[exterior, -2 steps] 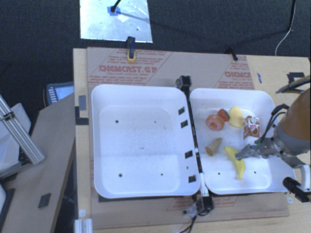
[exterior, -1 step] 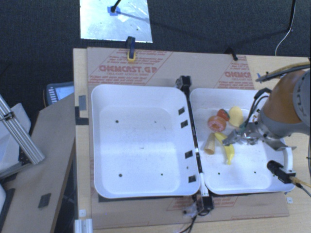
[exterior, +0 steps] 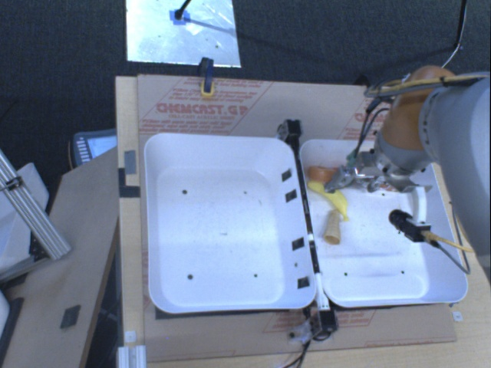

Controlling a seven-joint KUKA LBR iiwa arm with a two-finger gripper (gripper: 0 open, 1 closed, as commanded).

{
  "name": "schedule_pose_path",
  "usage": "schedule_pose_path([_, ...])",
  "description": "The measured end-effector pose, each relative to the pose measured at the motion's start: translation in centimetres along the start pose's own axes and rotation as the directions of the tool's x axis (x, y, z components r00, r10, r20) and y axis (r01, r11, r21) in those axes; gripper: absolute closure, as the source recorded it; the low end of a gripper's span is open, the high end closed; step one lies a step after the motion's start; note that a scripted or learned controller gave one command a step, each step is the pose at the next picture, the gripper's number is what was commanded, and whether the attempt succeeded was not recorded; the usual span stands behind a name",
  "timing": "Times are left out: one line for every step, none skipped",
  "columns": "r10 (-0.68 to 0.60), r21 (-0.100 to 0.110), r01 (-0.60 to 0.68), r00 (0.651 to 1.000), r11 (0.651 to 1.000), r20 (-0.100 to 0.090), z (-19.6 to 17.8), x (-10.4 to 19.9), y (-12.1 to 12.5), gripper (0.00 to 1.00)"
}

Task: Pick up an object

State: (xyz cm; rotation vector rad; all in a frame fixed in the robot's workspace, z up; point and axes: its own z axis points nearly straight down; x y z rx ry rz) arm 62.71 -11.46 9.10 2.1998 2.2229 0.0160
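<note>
Lying in the far left part of the right shallow white plastic bin [exterior: 383, 282], the curved yellow banana-shaped object [exterior: 335, 202] touches an orange rounded object [exterior: 321, 173] at its far end. A tan cone-shaped piece [exterior: 332, 228] lies just nearer. The metal end effector [exterior: 347, 176] hovers beside the banana's far end; whether it is spread or pressed together cannot be told. Step in hand, as judged: approach. The next move calls for descent and closure. The left white bin [exterior: 222, 228] adjoins on the surface.
</note>
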Motion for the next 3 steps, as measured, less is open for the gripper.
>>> schedule_pose_path([0.004, 0.015, -0.004, 1.0, 1.0, -0.003, 0.5, 2.4, -3.0, 0.0])
schedule_pose_path([0.001, 0.014, -0.001, 1.0, 1.0, -0.002, -0.5, 2.2, -2.9, 1.0])
schedule_pose_path([0.002, 0.013, -0.002, 1.0, 1.0, -0.005, -10.0, 7.9, -6.5, 1.0])
